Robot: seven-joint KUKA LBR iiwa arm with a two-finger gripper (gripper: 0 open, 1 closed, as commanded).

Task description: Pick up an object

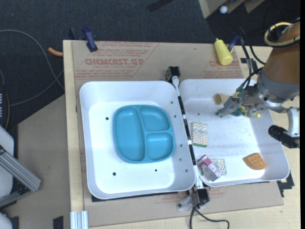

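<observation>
I see my pincer [228, 109] low in the right bin [228, 92], far side, slim fingers spread around nothing. A small tan lump [218, 98] lies just beside it; a round orange biscuit-like piece [254, 161] sits near-right. A glossy blue divided tray [143, 132] fills the left bin [95, 99].

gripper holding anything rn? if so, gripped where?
Cannot tell. The gripper hangs low over the right bin, near a small tan piece, and nothing can be made out between the fingers.
</observation>
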